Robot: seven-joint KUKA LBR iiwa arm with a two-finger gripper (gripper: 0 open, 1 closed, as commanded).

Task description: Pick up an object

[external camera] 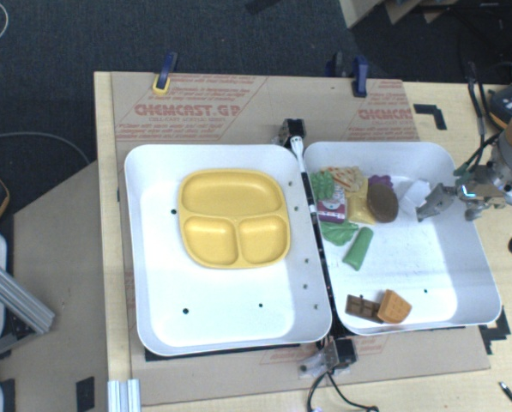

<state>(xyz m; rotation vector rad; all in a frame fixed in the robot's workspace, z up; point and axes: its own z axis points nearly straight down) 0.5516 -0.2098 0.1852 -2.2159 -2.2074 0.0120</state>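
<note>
Camera view: I am in the approach step, nothing lifted yet. My jaws [429, 206] hang over the right bin's [461, 303] upper right part; I cannot tell whether they are spread or pressed together. The nearest candidate, a brown rounded object [382, 200], lies just left of them, apart, beside a green block [357, 249]. Next I must shift left, descend, then clamp.

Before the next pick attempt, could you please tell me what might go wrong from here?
The tool hangs at the right bin's far edge, near the rim, so a descent might clip it. The green block, brown oval and packets lie bunched together; a grasp there could nudge neighbours or close on two.
</note>
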